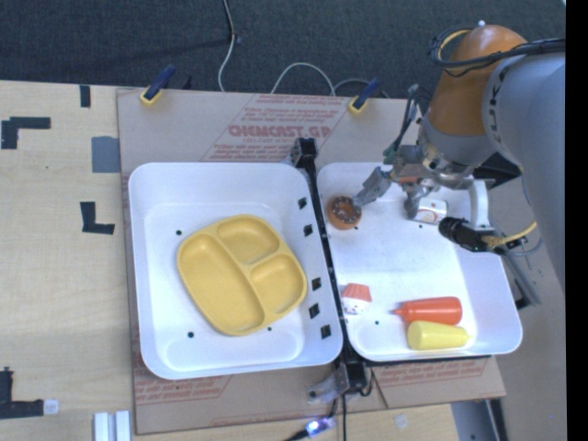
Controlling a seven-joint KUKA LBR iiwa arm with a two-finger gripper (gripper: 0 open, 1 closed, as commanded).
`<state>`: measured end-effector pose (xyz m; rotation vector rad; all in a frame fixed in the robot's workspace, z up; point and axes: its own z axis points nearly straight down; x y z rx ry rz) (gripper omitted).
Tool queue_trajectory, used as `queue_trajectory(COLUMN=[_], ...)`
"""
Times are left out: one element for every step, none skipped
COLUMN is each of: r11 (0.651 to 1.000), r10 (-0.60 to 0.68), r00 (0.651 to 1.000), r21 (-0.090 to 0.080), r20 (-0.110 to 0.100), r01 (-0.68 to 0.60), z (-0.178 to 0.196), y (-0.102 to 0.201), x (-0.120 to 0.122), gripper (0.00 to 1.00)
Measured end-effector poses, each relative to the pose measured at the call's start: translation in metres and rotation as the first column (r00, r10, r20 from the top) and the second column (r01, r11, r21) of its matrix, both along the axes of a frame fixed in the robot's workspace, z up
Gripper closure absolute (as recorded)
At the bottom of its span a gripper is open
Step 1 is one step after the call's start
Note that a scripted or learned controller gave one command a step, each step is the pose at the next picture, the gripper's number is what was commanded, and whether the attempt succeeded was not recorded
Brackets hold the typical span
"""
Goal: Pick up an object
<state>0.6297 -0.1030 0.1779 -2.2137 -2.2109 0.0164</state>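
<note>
A yellow toy (437, 336) and an orange carrot-like toy (432, 310) lie at the right bin's (487, 288) near edge; farther back, a small brown round object (344, 212) sits just beside the tool (398, 196), whose fingers are spread with nothing between them.

The grey arm (537, 90) reaches in from the right, its orange band (469, 76) sitting above the wrist. The gripper (397, 191) points down and leftward, with its two fingers (370, 187) spread apart and nothing between them.
</note>
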Motion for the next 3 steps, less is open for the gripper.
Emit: queue_trajectory(r11=[1.000, 1.000, 1.000], r10=[0.003, 0.002, 0.003], r00=[1.000, 1.000, 1.000], r21=[-0.001, -0.002, -0.003], r20=[0.014, 0.010, 0.014], r01=[-0.003, -0.001, -0.003], z=[0.009, -0.045, -0.096], y=[0.000, -0.008, -0.007], x=[0.003, -0.005, -0.005], gripper=[0.00, 0.00, 0.00])
